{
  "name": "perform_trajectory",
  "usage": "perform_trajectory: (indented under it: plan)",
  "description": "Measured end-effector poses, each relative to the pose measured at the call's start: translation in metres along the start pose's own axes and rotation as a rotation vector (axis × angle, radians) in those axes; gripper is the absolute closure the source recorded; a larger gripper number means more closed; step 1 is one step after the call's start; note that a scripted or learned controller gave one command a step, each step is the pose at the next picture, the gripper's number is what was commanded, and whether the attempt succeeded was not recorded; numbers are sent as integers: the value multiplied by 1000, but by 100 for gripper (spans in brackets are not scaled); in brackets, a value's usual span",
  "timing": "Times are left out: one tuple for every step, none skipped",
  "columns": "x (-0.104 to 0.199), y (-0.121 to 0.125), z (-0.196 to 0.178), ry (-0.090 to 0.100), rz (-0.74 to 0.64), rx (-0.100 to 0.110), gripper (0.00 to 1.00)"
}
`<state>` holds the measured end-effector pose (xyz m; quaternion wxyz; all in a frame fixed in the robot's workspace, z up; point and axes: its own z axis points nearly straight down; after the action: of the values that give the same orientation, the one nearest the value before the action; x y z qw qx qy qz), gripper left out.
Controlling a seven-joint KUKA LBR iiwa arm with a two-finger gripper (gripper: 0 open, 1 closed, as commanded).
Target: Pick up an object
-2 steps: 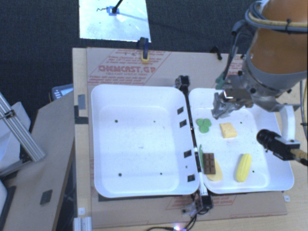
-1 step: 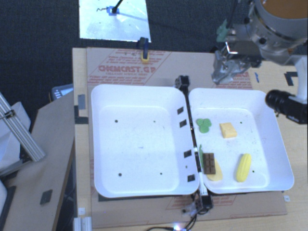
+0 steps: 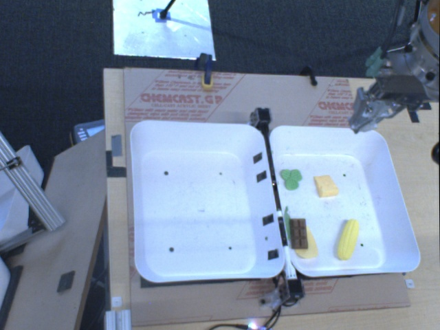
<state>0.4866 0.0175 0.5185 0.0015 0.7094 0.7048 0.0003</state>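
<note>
Objects for picking all sit in the right bin of the 2 white bins: a green clover-shaped piece near the bin's left wall, a pale yellow block just to its right, a yellow corn cob lying toward the near right corner, and a brown chocolate bar resting on a flat yellow piece by the near left wall. The 4 groups lie apart from one another, except that the chocolate bar overlaps the yellow piece. The left bin shows only a few small dark specks on its floor. The hand hangs over the far right edge of the right bin, up above the rim and well apart from every object, with nothing between its fingers; from this angle I cannot tell whether they are spread or pressed together. Both bins rest on a sheet of printed cardboard laid on the desk, and a shiny metal plate lies beyond it on the dark carpet.
</note>
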Motion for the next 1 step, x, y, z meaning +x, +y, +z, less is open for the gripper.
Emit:
perform_trajectory:
  plan:
    - [-56, 39, -17, 0, -4, -3, 100]
